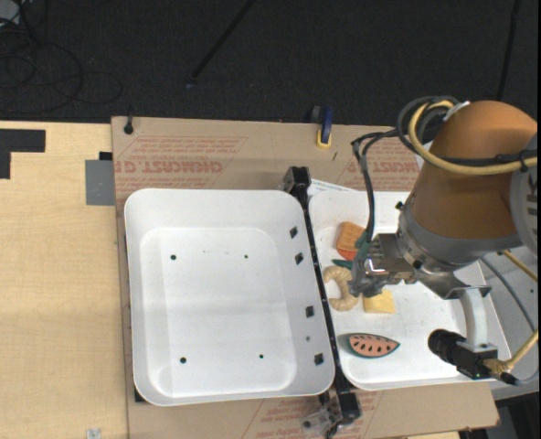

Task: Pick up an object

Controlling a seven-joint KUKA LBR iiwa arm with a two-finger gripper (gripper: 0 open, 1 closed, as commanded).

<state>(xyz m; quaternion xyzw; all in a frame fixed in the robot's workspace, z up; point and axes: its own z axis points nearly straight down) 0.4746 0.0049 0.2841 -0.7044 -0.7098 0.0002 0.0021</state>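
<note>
My gripper (366, 280) hangs low over the right bin (408, 373), close to its left side. An orange block (348, 239) lies just up and left of it. A pale yellow piece (380, 302) sits right below the gripper, partly covered by it. A tan curved piece (341, 289) lies to the gripper's left, near the divider. A watermelon slice toy (372, 345) rests nearer the front edge of the bin. Nothing shows between the fingers.
The left bin (152, 218) is a shallow white tray. A black clip strip (309, 273) runs between the two bins. The arm's orange band and grey wrist cover the right bin's upper right part. A blue clamp (323, 124) sits at the board's far edge.
</note>
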